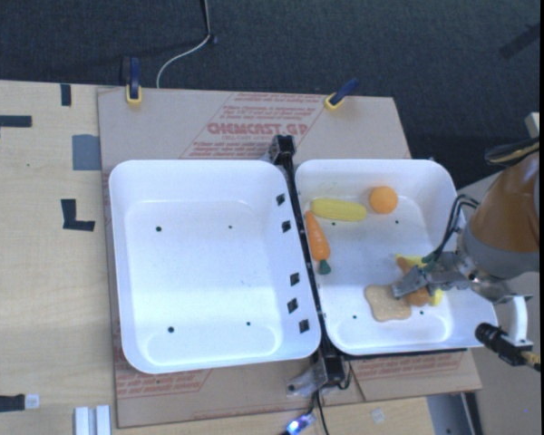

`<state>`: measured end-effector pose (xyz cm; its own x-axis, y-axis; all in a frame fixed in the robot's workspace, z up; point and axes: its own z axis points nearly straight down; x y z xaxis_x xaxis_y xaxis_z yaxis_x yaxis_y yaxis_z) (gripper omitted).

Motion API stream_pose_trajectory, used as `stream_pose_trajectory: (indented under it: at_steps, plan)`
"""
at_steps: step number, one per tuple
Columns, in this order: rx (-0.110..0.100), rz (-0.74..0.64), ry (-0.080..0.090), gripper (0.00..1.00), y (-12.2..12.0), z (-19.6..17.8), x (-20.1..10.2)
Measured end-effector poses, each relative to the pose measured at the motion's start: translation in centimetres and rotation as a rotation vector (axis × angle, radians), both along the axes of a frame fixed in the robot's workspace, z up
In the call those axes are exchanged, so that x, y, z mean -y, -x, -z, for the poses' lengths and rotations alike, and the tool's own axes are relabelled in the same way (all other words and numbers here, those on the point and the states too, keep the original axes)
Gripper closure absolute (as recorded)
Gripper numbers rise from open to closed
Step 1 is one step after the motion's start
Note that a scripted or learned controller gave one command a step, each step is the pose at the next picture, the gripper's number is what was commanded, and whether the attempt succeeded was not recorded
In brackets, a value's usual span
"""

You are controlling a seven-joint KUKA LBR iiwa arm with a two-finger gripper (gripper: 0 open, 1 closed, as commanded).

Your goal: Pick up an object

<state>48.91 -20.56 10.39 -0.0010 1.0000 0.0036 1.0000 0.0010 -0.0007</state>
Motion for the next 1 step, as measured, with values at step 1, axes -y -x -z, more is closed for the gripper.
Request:
stream_pose_trajectory:
  at_steps: [1]
  plan:
    - [0.004, -0.008, 0.002, 1.0, -2.65, -4.34, -7.78]
